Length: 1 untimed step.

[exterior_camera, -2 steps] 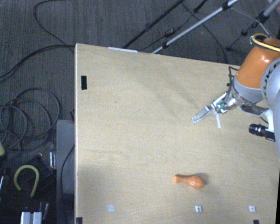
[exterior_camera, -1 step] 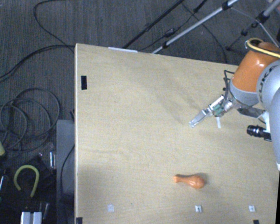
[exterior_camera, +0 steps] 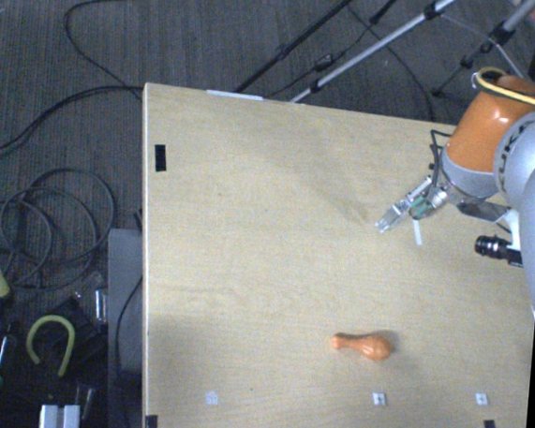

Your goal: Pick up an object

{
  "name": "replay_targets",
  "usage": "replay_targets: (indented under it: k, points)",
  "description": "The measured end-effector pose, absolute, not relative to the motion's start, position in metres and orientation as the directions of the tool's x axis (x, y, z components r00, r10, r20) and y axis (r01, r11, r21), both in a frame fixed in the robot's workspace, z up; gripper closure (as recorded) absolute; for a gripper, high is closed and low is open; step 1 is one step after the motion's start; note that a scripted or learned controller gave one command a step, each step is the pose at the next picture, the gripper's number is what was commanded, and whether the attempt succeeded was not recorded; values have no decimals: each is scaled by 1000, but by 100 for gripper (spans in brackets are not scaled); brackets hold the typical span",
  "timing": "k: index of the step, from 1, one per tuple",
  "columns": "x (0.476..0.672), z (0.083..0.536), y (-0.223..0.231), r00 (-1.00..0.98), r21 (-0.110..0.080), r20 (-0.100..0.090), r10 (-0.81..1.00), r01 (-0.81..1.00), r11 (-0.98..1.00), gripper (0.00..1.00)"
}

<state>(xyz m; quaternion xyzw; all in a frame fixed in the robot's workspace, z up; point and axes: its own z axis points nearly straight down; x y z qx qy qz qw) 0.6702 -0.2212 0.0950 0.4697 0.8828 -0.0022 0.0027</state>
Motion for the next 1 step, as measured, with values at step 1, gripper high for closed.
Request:
replay_targets:
  k: [1]
  points:
    - [669,184,-165,-448,2,0,894,894,448,100]
